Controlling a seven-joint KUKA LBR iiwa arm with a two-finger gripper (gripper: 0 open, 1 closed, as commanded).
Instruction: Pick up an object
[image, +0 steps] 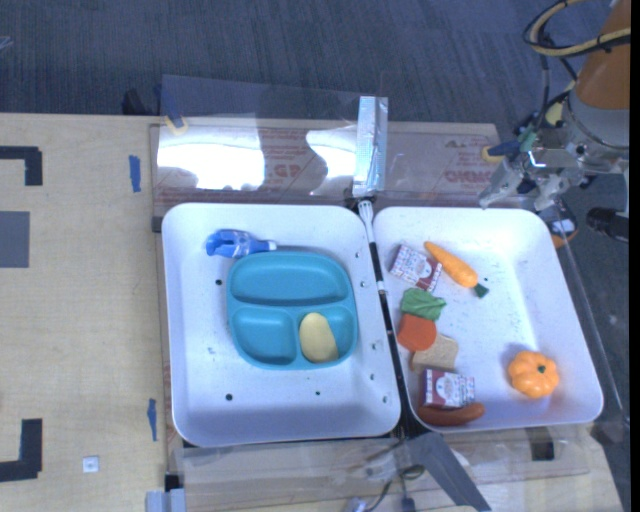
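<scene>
White plastic bins sit side by side. Toys crowd the right bin (520, 240) along its left wall, while the orange pumpkin (533, 373) lies apart near the lower right rim, bare floor around it. Above the far right corner hovers the gripper (530, 185); its grip cannot be told.

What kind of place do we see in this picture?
Probably a robot research lab. Two shallow white bins sit on a taped wooden bench, toy food such as a small orange plastic pumpkin lies in one, and a cabled gripper hangs above.
</scene>
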